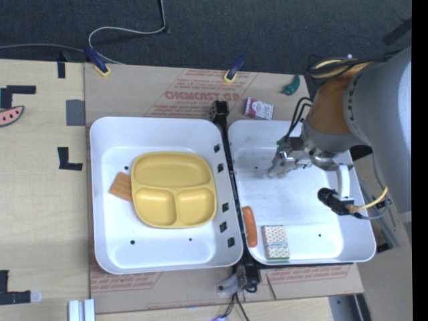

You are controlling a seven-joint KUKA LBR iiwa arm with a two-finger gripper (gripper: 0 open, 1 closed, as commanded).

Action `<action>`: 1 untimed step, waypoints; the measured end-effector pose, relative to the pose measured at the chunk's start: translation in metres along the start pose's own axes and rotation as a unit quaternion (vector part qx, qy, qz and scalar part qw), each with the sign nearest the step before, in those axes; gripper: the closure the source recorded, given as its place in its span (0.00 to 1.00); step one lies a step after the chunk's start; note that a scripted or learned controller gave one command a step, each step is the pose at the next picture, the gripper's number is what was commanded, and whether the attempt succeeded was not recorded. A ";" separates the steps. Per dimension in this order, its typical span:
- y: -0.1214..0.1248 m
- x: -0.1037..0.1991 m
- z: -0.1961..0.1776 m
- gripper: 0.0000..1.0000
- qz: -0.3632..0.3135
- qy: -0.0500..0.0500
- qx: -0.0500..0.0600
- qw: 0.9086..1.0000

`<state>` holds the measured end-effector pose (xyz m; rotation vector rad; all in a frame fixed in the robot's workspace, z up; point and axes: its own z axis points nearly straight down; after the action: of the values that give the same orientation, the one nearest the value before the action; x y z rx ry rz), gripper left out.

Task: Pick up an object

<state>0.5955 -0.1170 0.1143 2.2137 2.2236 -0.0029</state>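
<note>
At the right bin's (348,249) front edge lie a small box (275,241) and, just beside it against the left wall, a carrot (249,225). The gripper (279,166) hangs above the bin's back half, well apart from both; whether it grips cannot be told. A yellow plate (175,188) fills the left bin (107,246), over a cracker (121,186).

Two shallow white bins (107,199) side by side on brown cardboard (194,95) over a pale tabletop (40,212). Yellow-and-blue clamps (99,62) at the cardboard's far edge; a black cable (159,5) looping behind.
</note>
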 end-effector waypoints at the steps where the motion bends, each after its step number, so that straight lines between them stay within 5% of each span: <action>1: 0.000 0.000 0.000 0.00 0.000 0.000 0.000 1.000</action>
<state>0.5955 -0.1171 0.1142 2.2137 2.2233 -0.0034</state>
